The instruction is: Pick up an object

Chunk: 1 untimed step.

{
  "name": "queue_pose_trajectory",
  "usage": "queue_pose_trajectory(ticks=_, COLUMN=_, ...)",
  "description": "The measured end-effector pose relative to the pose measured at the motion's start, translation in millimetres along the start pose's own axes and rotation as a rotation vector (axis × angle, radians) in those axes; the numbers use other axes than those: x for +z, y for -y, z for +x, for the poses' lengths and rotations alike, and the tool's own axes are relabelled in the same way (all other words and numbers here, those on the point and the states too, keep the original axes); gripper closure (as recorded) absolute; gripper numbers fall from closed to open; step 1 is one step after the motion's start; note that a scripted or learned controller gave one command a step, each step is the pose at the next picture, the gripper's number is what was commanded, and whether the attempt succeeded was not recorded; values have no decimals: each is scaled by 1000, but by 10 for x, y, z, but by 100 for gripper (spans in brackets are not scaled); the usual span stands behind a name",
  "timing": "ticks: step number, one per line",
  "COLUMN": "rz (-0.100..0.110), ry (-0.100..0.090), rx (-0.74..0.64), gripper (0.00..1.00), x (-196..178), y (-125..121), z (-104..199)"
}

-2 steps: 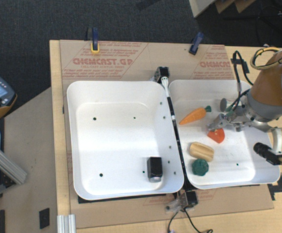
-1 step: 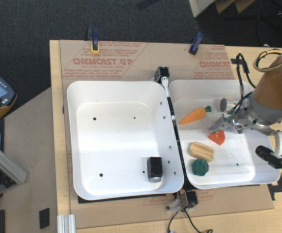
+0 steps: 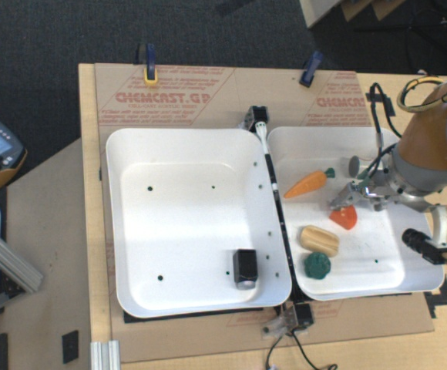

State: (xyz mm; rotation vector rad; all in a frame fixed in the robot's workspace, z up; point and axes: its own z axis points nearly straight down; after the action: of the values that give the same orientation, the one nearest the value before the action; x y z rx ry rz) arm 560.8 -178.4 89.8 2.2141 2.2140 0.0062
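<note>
Nearest the camera, a small black rectangular block (image 3: 245, 268) lay in the left shallow white bin (image 3: 131, 206), close to its front right corner. Across the divider, in the right shallow white bin (image 3: 378, 272), a round dark green object (image 3: 317, 265) sat just beside a tan bread-like roll (image 3: 319, 240). Beyond them lay a small red-orange object (image 3: 344, 217), with the end effector (image 3: 349, 197) directly over it; whether its grip was wide or narrow could not be told. Farther back rested an orange carrot with a green top (image 3: 308, 183).
</note>
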Motion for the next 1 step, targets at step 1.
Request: queue_pose_trajectory(ticks=1, rz=-7, ry=2, rx=2, gripper=0, x=-14, y=99, z=36)
